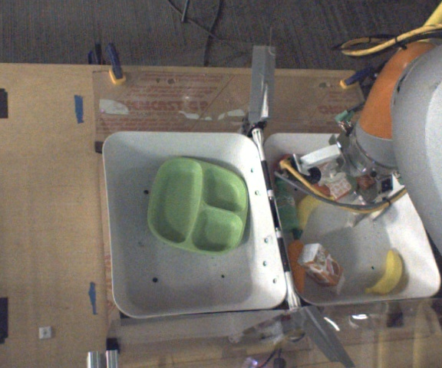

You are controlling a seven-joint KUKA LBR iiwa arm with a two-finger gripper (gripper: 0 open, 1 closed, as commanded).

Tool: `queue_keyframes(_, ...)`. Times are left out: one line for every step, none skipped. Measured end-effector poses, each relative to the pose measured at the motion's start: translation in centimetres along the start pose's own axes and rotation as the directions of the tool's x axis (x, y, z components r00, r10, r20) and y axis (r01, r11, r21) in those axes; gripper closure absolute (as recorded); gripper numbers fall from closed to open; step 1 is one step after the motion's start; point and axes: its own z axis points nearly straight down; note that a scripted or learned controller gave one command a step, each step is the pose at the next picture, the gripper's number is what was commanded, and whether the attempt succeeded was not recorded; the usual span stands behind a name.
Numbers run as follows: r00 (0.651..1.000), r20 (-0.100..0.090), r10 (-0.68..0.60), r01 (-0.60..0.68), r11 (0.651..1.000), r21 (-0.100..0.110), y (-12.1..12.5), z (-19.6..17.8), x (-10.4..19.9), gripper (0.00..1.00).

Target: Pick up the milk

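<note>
Milk: small carton [322,265] with orange and white print, lying tilted on the floor of the right bin [424,271], toward its front edge, free of the arm.
Right bin: crowded along its left wall and rear half; bare white floor shows between the carton and the banana.
Banana: yellow [390,273], near the front right corner, apart from the carton.
Orange item: narrow orange shape [295,271] just beside the carton's left side, against the divider; contact cannot be judged.
Green item: dark green object [285,205] along the left wall, behind the carton.
Yellow round item: pale yellow piece [308,208] behind the carton, partly under cables.
Arm: grey body with orange band [382,106] reaching in from the right and covering the bin's rear right part.
Gripper: wrist end [351,181] low over the rear clutter, well behind the carton; whether it is grasping or released cannot be told, as cables and packets hide it.
Left bin: white [129,274], holding a green divided plate [199,204] lying flat near its centre.
Bench: tan surface [37,205] with black and blue tape marks.
</note>
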Motion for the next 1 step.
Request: queue_keyframes(1.000, -0.001, 0.027, -0.027, 1.000, 0.000, 13.55, 0.18, -3.51, 0.00)
